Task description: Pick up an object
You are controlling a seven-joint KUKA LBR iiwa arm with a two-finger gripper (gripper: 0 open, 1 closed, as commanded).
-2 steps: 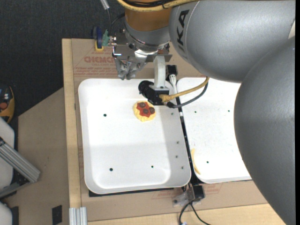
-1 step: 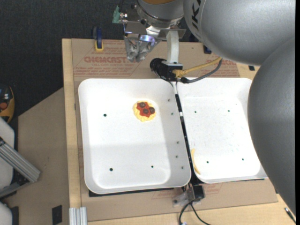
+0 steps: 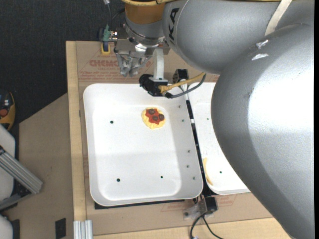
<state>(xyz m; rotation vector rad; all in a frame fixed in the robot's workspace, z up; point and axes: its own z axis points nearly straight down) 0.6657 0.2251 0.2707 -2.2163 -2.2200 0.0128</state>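
Observation:
A small round toy pizza point(image 3: 153, 118), yellow with red and dark toppings, lies in the upper middle of the left white bin point(image 3: 124, 183). My gripper point(image 3: 131, 66) hangs over the back rim of that bin, up and to the left of the pizza and apart from it. Nothing shows in its grasp. The big grey arm covers most of the right bin point(image 3: 227, 185).
A pale yellow object point(image 3: 205, 171) peeks out at the left edge of the right bin, mostly hidden by the arm. A black cable and connector point(image 3: 158, 86) hang by the gripper above the left bin's back rim. The bins sit on a brown board point(image 3: 75, 133).

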